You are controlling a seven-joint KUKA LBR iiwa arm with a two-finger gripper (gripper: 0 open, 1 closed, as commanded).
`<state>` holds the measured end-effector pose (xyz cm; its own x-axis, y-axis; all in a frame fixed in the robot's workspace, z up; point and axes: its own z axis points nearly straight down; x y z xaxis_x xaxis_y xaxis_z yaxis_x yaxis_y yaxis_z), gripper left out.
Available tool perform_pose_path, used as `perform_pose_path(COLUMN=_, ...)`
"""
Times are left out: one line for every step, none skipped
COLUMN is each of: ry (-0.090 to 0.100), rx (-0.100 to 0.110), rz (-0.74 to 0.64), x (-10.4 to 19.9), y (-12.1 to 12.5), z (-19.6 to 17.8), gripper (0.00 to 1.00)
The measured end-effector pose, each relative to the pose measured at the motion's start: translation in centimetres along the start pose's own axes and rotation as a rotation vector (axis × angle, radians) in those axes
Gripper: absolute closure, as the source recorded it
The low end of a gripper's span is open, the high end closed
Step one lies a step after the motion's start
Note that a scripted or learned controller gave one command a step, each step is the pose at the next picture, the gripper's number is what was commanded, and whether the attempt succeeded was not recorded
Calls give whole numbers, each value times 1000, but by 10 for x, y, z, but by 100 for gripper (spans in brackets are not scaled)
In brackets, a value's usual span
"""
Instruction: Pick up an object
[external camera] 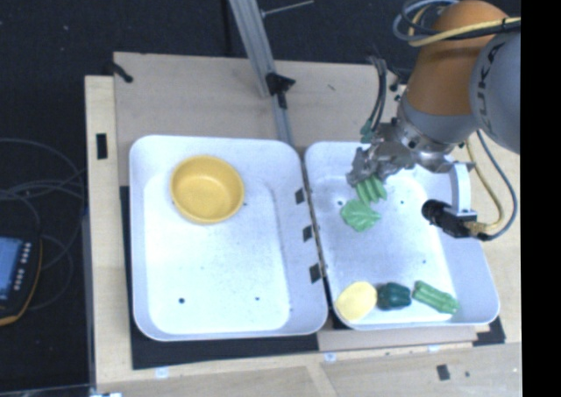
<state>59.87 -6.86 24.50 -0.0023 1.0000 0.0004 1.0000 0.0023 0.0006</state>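
Wooden bench (202, 93) under us, dark floor around it, two white bins side by side on top. We take the right bin (473, 286) as our landmark.

Arm (456, 62) reaches in over the right bin's far edge. The gripper (370, 178) hangs over that bin's far-left part, pointing down.

Light green object (359, 213) lies on the right bin's floor, in its far-left quarter. Its upper end runs up right under the gripper tip; we see green touching or overlapping the tip, lower part spread out on the floor just nearer to us. We cannot tell whether the claw is clenched, released, or actually has the green piece between its fingers: the tip is too small and blurred.

Along the right bin's near wall, three items in a row: yellow round object (356, 300) closest to the divider, dark green object (394, 296) just beside it, green elongated object (436, 297) next, toward the near-right corner. All well apart from the gripper.

Left of the right bin: the left bin (158, 299), with a yellow bowl (207, 189) upright in its far-left part.

A grey metal bar (250, 23) slants up from the far end of the gap between the bins.
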Motion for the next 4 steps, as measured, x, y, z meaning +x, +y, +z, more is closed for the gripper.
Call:
perform_pose_path(ry=1, rx=-1, rz=-1, x=46, y=-22, z=-9, gripper=100)
perform_pose_path(ry=0, rx=0, rz=0, x=84, y=-45, z=0, gripper=100)
perform_pose_path(ry=0, rx=0, rz=0, x=123, y=-62, z=7, gripper=100)
perform_pose_path(ry=0, rx=0, rz=2, x=122, y=-62, z=7, gripper=0)
